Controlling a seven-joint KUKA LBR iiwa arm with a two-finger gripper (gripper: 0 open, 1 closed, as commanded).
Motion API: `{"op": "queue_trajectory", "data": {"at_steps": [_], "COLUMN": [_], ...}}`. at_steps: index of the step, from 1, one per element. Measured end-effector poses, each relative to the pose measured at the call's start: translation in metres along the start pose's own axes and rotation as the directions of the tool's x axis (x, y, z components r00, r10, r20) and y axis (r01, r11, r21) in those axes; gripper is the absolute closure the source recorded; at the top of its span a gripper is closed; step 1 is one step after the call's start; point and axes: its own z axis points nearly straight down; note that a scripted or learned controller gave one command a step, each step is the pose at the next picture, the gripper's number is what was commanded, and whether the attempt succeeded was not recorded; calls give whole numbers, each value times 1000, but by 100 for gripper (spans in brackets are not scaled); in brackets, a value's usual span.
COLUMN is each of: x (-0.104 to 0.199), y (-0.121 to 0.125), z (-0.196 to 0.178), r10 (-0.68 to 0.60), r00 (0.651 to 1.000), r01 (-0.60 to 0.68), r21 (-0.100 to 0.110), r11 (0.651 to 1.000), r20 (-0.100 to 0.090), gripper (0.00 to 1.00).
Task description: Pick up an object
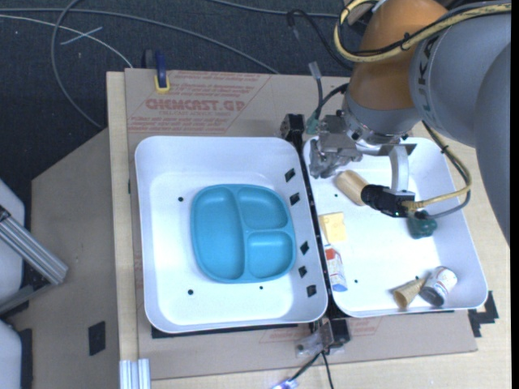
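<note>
I'm looking down on a brown tabletop [211, 96] with red lettering printed along its far edge, sitting over dark carpet [65, 71] where thin cables [89, 6] are looping about. Two white bins are lying side by side on it. The left bin [162, 217] is carrying a blue divided plate [242, 232], lying flat in its middle. My pincer [323, 162] is hanging over the far-left corner of the right bin [381, 250], close by the wall the two bins share; I cannot tell whether it's released or clenched. Just beside it a tan cylinder [350, 185] is lying on its side, its long axis slanting from the tabletop's far-left toward its near-right, one end pointing at my pincer. Nearer the front edge, a yellow block [332, 227] and a small tube [335, 270] are lying along that shared wall, the tube running far to near. A teal piece [422, 227] is resting mid-bin, and a tan cone [407, 292] and a little grey bottle [442, 282] are lying together by the bin's near-right corner.
</note>
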Motion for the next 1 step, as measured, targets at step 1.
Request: {"op": "queue_trajectory", "data": {"at_steps": [1], "x": [59], "y": [-6], "z": [9], "r10": [-1], "r00": [1000], "r01": [1], "r21": [0], "r11": [1000], "r20": [0], "gripper": [100]}}
